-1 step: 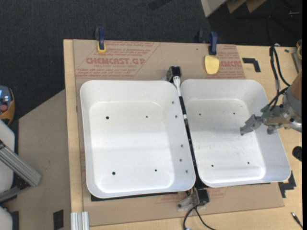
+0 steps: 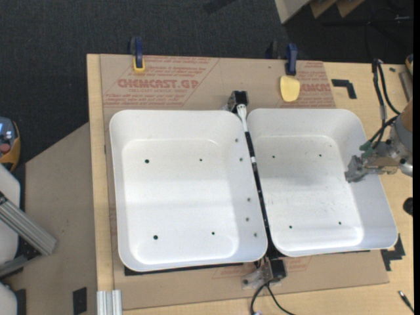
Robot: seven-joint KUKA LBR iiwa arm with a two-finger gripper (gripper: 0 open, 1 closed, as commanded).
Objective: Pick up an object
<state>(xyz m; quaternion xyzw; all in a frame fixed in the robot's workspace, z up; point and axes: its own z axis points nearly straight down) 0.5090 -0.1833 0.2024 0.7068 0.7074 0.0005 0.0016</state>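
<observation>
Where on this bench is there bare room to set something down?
The left bin floor is bare wall to wall. The right bin is bare too, except near its right wall, where the gripper hangs. The cardboard behind the bins is narrow, with a yellow object.

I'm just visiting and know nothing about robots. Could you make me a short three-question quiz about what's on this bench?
1. True or false: the gripper is over the right bin's right side.
2. Which thing lies on the board outside both bins?
A. a red cup
B. a small yellow object
C. a green sponge
3. Fill in: two blue ____ sit at the far edge of the board.

Key:
1. True. It comes in from the right, over that bin's right rim.
2. B. It lies just past the right bin, near the right blue clamp.
3. Clamps. The other, the left blue clamp, sits beyond the left bin.
</observation>
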